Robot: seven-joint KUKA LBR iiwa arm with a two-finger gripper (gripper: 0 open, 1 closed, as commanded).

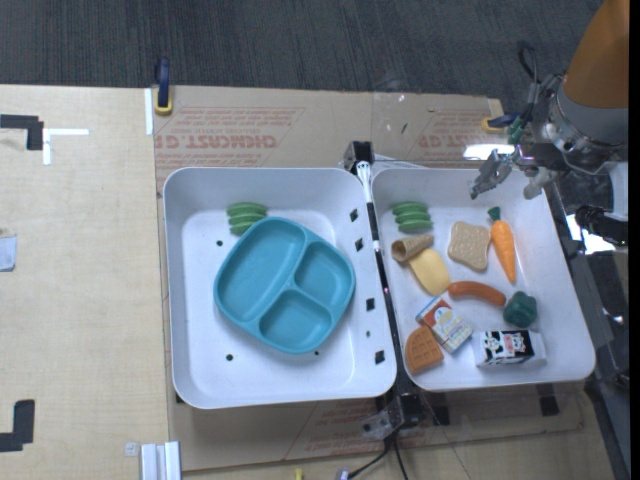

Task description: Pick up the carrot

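We see the gripper [510, 176] with fingers spread apart, holding nothing, above the right bin's [572, 298] far rim. The smooth, tapered orange carrot [503, 247] lies just below, beside the bread slice [468, 245].

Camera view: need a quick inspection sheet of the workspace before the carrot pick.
Surface: two white bins, left bin and right bin, on cardboard.
Job's things: carrot in right bin near its right wall, untouched.
Clutter: blue divided plate and green pods in left bin; bread slice, sausage, milk carton, broccoli in right bin.
Grippers: gripper above right bin's far right corner, apart from carrot; jaws unclear.
Cables: black cable at bench front.
Surroundings: dark carpet.
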